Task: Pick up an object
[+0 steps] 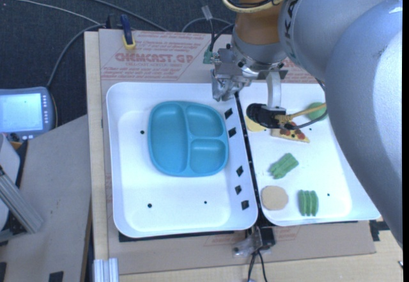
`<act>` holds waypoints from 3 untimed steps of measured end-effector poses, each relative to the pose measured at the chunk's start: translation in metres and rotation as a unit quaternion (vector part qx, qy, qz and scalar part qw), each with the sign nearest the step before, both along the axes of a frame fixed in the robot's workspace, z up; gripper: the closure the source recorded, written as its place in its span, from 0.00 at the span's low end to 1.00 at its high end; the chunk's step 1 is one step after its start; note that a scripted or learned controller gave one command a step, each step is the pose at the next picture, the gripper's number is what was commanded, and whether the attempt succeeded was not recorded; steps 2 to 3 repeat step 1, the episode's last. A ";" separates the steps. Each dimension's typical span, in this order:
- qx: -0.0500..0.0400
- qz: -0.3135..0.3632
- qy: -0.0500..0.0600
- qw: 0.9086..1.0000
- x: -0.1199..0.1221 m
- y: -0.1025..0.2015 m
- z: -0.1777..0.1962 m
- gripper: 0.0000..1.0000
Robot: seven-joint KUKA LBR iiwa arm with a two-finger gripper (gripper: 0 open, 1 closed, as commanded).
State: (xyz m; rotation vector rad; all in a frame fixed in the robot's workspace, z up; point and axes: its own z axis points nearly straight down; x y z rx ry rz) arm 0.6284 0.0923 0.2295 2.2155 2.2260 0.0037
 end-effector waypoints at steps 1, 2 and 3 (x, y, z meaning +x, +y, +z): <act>0.000 -0.002 0.001 1.000 -0.001 -0.003 0.001 0.00; 0.000 -0.002 0.001 1.000 -0.001 -0.003 0.001 0.00; 0.000 -0.002 0.001 1.000 -0.001 -0.003 0.001 0.00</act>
